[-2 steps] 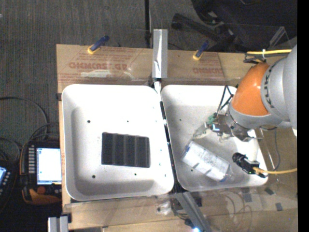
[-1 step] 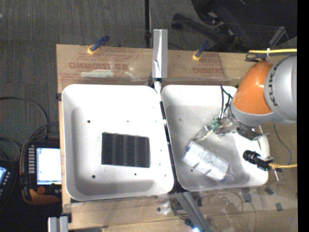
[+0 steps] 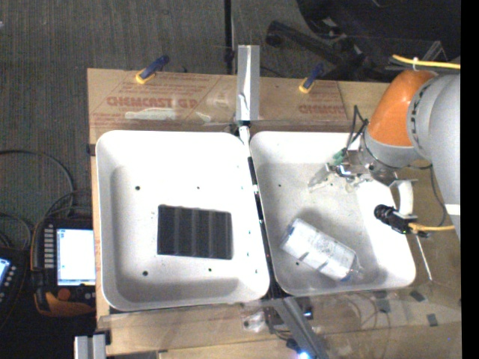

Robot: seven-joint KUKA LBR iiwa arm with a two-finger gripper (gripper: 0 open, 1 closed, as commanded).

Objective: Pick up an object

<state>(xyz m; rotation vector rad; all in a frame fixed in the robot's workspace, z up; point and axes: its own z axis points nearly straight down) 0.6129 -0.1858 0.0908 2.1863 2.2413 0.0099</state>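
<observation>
A clear plastic bottle (image 3: 320, 250) is lying on its side in the near part of the right bin (image 3: 284, 155), tilted so one end is pointing toward the near right corner. To its left, a dark ridged tray (image 3: 194, 232) is sitting flat in the middle of the left bin (image 3: 112, 170). Farther back, the arm (image 3: 419, 122) is reaching in from the right, its orange band bending down over the right bin's far right part. The gripper (image 3: 340, 172) is hanging low there, well apart from the bottle, which is lying nearer and slightly left of it. Whether its fingers are released or clenched cannot be told; they are small and blurred against the white floor.
</observation>
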